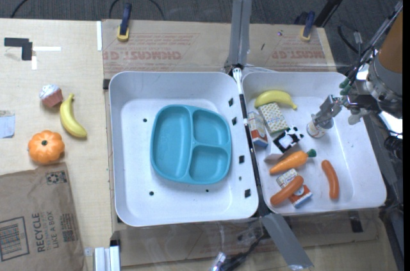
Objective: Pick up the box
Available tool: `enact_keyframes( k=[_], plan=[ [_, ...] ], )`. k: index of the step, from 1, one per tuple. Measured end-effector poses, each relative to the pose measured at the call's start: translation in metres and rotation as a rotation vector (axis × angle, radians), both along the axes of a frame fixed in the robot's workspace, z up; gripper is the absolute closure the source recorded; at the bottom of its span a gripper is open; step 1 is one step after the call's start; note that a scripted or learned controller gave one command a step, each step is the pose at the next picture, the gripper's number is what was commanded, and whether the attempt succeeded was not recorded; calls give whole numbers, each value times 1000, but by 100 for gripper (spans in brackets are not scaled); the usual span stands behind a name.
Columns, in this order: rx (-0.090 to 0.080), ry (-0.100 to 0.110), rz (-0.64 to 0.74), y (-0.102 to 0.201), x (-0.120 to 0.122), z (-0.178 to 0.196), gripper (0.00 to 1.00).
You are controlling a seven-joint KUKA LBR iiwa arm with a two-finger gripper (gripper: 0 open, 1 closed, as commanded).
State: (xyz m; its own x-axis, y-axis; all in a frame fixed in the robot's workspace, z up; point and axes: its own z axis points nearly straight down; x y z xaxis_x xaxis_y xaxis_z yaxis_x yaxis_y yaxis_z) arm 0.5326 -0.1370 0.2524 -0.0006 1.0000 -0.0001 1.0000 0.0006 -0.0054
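Claw (318,124) low in right bin (375,164), box (272,116) apart beside banana (275,98)

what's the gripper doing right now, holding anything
gripper: low over the right bin, nothing seen held; open or closed cannot be told

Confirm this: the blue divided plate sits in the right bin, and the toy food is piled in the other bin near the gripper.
Not quite. The camera view shows the blue divided plate in the left bin; the toy food lies in the right bin, near the gripper.
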Motion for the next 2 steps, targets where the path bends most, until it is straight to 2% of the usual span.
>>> enact_keyframes(
  k=[1, 2],
  plan=[
    [0, 0, 0, 0, 0, 0, 0],
    [-1, -10, -95, 26, 19, -132, 0]
  ],
)
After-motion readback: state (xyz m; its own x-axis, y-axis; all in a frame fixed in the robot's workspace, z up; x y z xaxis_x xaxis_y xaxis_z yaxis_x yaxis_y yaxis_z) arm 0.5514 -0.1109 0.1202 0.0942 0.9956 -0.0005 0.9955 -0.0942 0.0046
